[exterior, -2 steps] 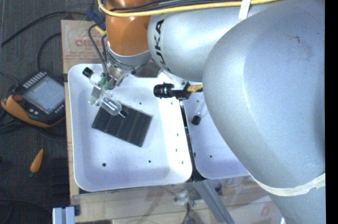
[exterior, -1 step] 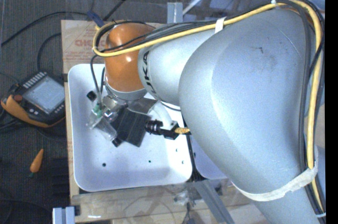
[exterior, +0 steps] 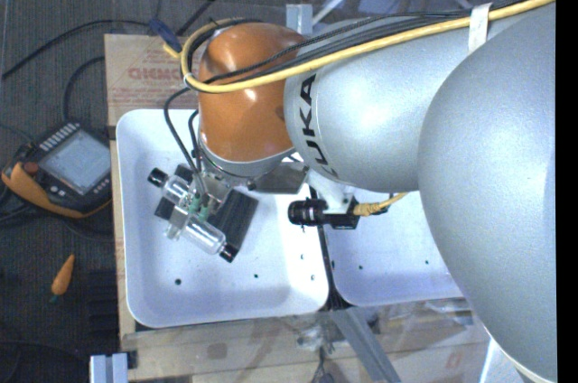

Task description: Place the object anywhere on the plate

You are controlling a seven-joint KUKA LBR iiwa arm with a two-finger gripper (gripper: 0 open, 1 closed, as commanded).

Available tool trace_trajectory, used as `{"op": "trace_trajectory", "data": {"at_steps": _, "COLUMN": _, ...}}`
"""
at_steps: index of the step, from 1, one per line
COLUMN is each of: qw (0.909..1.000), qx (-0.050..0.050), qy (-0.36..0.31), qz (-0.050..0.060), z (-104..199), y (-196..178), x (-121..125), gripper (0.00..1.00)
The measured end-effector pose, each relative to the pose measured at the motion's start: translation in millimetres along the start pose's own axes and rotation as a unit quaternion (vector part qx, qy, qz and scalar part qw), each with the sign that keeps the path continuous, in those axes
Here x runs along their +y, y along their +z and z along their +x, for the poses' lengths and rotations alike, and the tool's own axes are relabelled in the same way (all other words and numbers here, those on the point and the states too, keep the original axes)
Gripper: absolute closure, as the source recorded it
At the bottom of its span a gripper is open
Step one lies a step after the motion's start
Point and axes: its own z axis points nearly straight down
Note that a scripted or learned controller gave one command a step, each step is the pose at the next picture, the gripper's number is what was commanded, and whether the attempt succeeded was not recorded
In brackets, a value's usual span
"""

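Note:
My gripper [exterior: 197,211] hangs over the middle of the left white bin [exterior: 230,284], seen from above as a black body with clear cylinders and a small green board. The orange wrist band [exterior: 242,92] and the grey arm [exterior: 433,101] cover the bin's back part and most of the right bin [exterior: 397,275]. Whatever lies straight under the gripper and the arm is hidden from this camera.
A teach pendant [exterior: 68,169] with orange trim lies on the floor left of the bench. An orange tool [exterior: 61,275] lies below it. A brown board [exterior: 144,76] sits behind the left bin. Yellow and black cables [exterior: 388,38] run along the arm.

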Motion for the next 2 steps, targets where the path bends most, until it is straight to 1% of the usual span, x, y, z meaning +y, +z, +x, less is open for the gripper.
{"op": "trace_trajectory", "data": {"at_steps": 1, "qw": 0.9864, "qx": -0.001, "qy": -0.164, "qz": -0.001, "z": 9, "y": -125, "x": 5, "gripper": 1.0}}
{"op": "trace_trajectory", "data": {"at_steps": 2, "qw": 0.9749, "qx": -0.001, "qy": -0.223, "qz": 0.0, "z": -6, "y": -62, "x": 5, "gripper": 1.0}}
